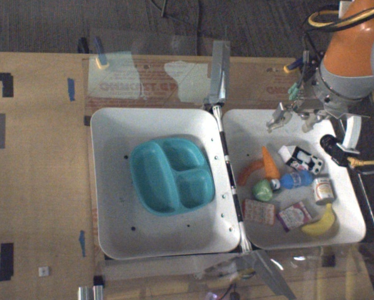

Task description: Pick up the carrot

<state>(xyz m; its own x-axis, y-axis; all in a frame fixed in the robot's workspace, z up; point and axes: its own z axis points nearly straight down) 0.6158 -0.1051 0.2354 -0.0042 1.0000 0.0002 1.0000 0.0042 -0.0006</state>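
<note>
The carrot, a short orange cone with its tip pointing to the far side, lies in the middle of the right bin. My gripper hangs over the bin's far right part, beyond the carrot and a little to its right, clear of it. Its two fingers stand spread apart with nothing between them, so it is open.
Crowded around the carrot are an orange-red curved piece, a green ball, a blue bottle and a black-and-white carton. Nearer the front lie a small can, a banana and two pink packets. A teal divided plate sits in the left bin.
</note>
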